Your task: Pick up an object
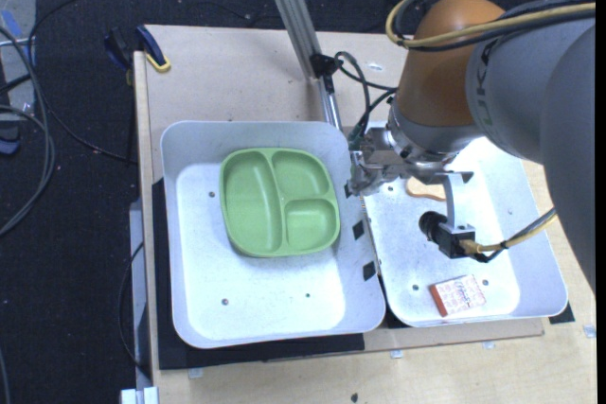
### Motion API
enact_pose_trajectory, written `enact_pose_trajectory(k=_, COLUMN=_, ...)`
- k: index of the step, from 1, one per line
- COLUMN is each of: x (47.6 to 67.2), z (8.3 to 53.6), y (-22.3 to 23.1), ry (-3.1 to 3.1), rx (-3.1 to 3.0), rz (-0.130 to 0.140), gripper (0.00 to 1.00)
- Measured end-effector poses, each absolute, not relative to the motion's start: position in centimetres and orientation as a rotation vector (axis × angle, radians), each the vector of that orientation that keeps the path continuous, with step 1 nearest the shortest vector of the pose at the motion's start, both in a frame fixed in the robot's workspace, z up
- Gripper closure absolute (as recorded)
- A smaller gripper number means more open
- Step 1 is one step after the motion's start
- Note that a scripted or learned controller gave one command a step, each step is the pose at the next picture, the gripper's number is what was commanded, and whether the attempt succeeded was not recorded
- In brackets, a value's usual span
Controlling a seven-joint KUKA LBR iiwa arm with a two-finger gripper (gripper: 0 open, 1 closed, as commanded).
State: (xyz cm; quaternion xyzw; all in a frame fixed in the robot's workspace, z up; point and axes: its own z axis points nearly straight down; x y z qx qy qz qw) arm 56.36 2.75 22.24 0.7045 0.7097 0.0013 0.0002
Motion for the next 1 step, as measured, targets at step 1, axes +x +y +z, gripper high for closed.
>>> enact_pose_trajectory(k=1, x=57.48, z=22.42, y=7.27, ry=2.23, rx=2.213, rz=0.004, gripper=1.0)
